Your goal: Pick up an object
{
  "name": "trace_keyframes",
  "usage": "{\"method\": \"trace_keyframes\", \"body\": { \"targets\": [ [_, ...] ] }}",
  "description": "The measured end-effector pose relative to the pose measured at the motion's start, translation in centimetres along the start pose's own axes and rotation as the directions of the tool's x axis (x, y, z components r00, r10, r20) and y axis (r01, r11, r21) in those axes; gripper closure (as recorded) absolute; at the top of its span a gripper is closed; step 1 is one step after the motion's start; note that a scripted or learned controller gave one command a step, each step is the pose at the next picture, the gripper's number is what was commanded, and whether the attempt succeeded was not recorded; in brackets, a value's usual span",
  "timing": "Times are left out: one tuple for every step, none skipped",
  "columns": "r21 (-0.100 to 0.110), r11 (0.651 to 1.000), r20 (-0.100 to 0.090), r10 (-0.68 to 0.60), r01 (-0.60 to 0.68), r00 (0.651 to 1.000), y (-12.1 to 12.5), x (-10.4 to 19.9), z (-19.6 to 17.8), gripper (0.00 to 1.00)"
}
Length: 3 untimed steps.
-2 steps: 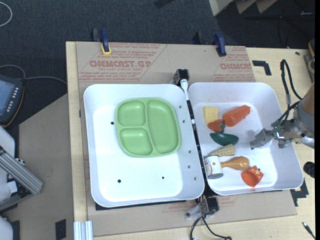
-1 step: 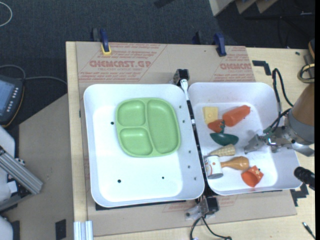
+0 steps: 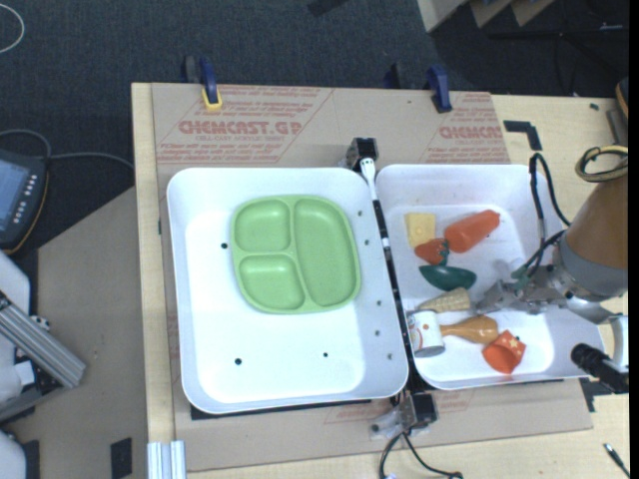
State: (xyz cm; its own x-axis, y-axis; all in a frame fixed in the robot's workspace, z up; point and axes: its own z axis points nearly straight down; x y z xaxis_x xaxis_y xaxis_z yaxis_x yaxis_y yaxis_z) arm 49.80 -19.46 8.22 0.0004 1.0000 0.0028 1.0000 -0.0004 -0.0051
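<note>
The right bin [image 3: 399, 183] holds several toy foods. At the back lie a yellow cheese wedge [image 3: 421, 228] and an orange carrot [image 3: 471, 229]. Below them are a small red piece [image 3: 431, 251] and a dark green piece [image 3: 451, 274]. A tan cone [image 3: 446, 302] lies mid-bin, with a brown drumstick [image 3: 469, 328], a red pepper [image 3: 504, 352] and a white can [image 3: 426, 333] at the front. My gripper [image 3: 496, 291] reaches in low from the right, just right of the cone and above the drumstick. Nothing shows in its grasp.
The left bin [image 3: 190, 297] carries a green divided plate [image 3: 297, 253]. The arm's grey wrist and orange band [image 3: 604, 236] hang over the right bin's right wall, with black cables beside them. Clamps [image 3: 437, 88] stand at the bench's back edge.
</note>
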Motion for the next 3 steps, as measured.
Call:
{"method": "trace_keyframes", "body": {
  "targets": [
    [-0.006,1.0,0.003,0.001,-0.001,1.0,0.1,-0.1,-1.3,1.0],
    [-0.009,1.0,0.005,0.001,-0.001,1.0,-0.9,-0.1,-6.4,1.0],
    [-0.012,1.0,0.007,-0.001,0.001,1.0,-0.7,-0.6,-10.8,1.0]
  ]
}}
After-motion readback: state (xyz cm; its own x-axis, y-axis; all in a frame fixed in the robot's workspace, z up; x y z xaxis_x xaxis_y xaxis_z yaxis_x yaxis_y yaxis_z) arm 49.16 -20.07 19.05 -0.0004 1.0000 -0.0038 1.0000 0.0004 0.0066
